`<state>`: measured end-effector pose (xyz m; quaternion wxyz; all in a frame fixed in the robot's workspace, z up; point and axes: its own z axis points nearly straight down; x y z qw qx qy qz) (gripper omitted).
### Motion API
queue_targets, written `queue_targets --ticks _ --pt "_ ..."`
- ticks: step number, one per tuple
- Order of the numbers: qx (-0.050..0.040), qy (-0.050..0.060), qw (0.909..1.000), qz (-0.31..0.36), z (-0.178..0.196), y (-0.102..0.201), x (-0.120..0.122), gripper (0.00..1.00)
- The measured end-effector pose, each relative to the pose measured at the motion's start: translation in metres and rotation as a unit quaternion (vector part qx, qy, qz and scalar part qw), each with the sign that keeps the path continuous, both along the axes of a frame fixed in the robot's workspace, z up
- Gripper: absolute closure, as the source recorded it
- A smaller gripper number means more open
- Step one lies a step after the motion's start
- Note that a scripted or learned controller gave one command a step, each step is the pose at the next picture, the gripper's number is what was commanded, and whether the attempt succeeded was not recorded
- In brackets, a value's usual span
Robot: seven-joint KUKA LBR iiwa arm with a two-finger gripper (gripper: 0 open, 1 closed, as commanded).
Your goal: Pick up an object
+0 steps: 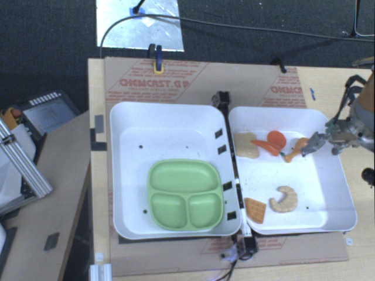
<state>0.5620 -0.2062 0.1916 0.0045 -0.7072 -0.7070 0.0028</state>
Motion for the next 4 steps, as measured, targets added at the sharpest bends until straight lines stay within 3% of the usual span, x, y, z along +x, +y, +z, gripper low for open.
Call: queue_targets --ticks 1,3,4 --pt "-0.0014 -0.006 1.0000 0.002 0.007 0.000 0.003 0.00" --pt "-0.0009 -0.004 1.0000 0.001 -0.108 0.002 0.002 0.00" --pt "-0.0019 -0.007 1.0000 0.001 -0.094 0.001 0.003 1.00"
